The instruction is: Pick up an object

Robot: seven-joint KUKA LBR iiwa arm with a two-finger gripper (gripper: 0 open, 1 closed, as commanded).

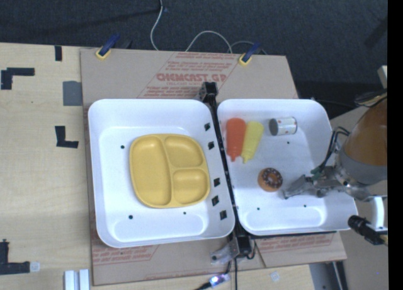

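**Gripper low in right bin, beside the donut**

The gripper (291,190) sits at the bin's five o'clock; whether its fingers are apart, I cannot tell. The round chocolate-frosted toy donut (270,179) lies flat just at its nine o'clock. The orange plastic bottle (235,137) and yellow plastic bottle (252,140) run twelve-to-six, side by side. Both white bins (107,156) rest on brown cardboard (189,77).

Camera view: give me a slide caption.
Gripper reaches toward a donut in the right bin; yellow tray left.
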